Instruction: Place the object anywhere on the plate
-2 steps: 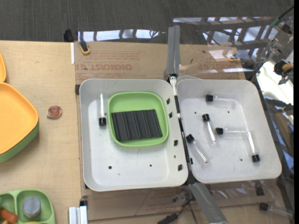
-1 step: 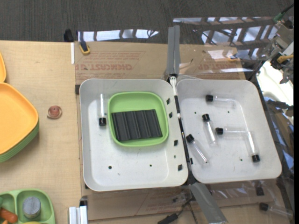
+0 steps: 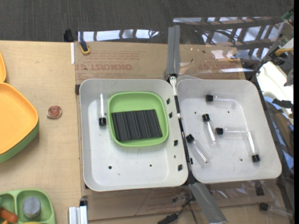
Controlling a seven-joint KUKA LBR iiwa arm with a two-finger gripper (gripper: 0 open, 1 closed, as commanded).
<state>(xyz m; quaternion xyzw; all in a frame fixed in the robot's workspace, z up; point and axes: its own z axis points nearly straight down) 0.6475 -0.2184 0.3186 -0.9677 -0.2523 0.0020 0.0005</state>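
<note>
Green plate [image 3: 138, 98] sits in the left bin [image 3: 131, 174]; clear black-capped tubes lie loose in the right bin [image 3: 233, 168]. You cannot tell how the jaws stand (don't guess). Centre them astride the lone far tube [image 3: 220, 99], crosswise.

Your bench [image 3: 42, 171] carries two white bins side by side: the left bin [image 3: 93, 171] and the right bin [image 3: 233, 167]. Orange plates [image 3: 14, 120] are stacked at its far left, a small red knob [image 3: 54, 111] beside them, a green tray [image 3: 21, 209] below.
</note>
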